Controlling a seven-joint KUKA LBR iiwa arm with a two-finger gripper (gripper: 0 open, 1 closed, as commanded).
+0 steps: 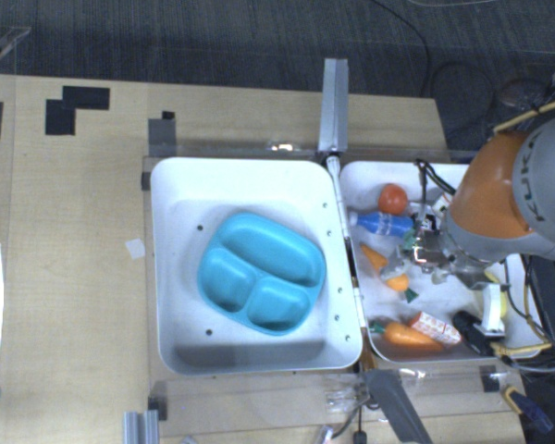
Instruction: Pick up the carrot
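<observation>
Hand (416, 255) hangs low among right-bin clutter; carrot (409, 338) lies apart.

Left bin (171, 248): white, holding a bright blue divided tray (259, 271). Right bin (363, 178): white. Carrot (409, 337): orange, with a green tip at its left end. Round fruit (393, 197): red-orange. Bottle (381, 224): blue with a white cap. Small packet (437, 326): white with red print. Arm (499, 197): grey, banded in orange. Desk (65, 276): pale wood tone, marked with black blocks (74, 106). Floor (166, 26): dark grey.
</observation>
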